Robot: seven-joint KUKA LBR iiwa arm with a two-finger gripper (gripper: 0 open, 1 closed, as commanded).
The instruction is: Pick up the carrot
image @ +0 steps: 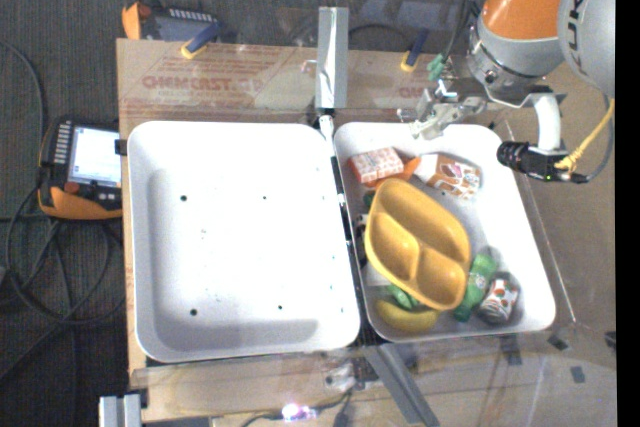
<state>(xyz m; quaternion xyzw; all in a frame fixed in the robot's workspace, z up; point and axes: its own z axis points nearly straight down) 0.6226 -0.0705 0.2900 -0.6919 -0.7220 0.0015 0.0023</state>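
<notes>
Smooth glossy white plastic bins (240, 140), yellow plastic tray (420, 240), seemingly matt cardboard underlay (220, 75)

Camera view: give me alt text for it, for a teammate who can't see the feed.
The gripper hangs over the far rim of the right bin, holding nothing. That bin is crowded: a yellow divided tray, an orange box, a banana and small packages. The left bin sits beside it.

Dark grey carpet (60, 5), loose cables (25, 245), cardboard sheet (220, 80)
</notes>
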